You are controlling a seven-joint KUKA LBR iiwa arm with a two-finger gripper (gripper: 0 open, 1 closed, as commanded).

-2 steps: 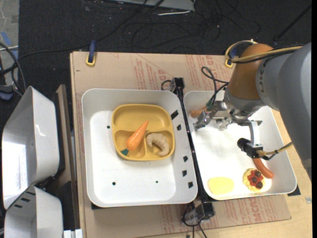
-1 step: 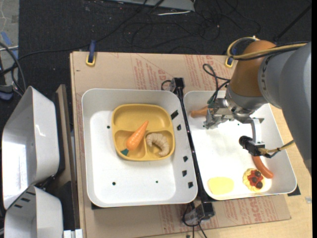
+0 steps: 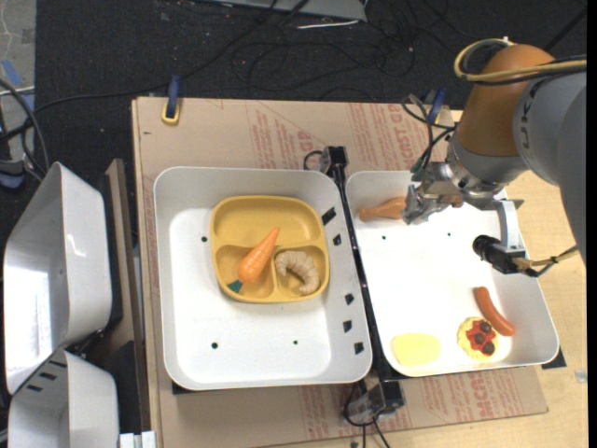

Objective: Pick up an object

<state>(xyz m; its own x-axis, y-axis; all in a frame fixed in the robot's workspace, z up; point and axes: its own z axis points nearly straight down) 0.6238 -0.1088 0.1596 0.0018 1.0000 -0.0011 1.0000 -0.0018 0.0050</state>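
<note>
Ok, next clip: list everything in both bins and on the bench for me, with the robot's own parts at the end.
left bin: 1, white, left half of the bench
right bin: 1, white, beside the left bin
divided plate: 1, yellow, in the left bin
toy carrot: 1, orange, on the plate's left side
shrimp-like toy: 1, beige, on the plate, right of the carrot
orange toy piece: 1, orange, right bin's top left, at the gripper
sausage: 1, red-orange, right bin's lower right
small pizza toy: 1, yellow with red toppings, below the sausage
flat yellow disc: 1, yellow, right bin's bottom edge
arm: 1, grey and orange, from the right
gripper: 1, over the right bin's top left
</note>
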